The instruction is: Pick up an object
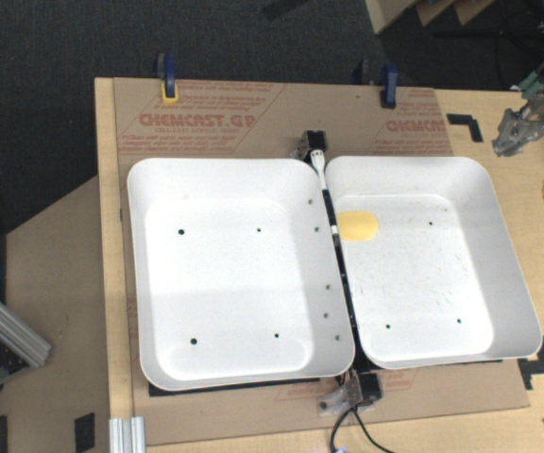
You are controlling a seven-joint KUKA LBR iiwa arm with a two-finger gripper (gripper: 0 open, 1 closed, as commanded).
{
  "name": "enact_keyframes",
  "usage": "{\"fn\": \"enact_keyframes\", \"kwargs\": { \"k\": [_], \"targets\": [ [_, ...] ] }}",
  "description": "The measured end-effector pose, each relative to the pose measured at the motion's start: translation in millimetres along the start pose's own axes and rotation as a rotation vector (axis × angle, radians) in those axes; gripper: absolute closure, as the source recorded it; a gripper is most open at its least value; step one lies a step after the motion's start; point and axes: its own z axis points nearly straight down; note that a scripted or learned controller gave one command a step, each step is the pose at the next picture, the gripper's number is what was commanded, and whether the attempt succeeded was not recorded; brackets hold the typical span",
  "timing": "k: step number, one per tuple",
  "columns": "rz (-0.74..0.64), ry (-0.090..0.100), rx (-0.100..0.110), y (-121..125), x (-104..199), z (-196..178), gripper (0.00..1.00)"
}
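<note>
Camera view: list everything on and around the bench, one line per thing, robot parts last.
yellow object: one, yellow, in the right bin near its left wall
left bin: one, white, left half of the board
right bin: one, white, right half of the board
board: one, brown with red lettering, under both bins
clamps: two, blue, on the board's far edge
cable: one, dark, at the near edge between the bins
gripper: one, grey metal, at the right edge beyond the right bin
</note>
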Motion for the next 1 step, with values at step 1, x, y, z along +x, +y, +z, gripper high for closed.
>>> {"fn": "enact_keyframes", "kwargs": {
  "k": [1],
  "targets": [
    [-0.002, 0.000, -0.003, -4.3, 21.3, -45.2, 1.00]
  ]
}}
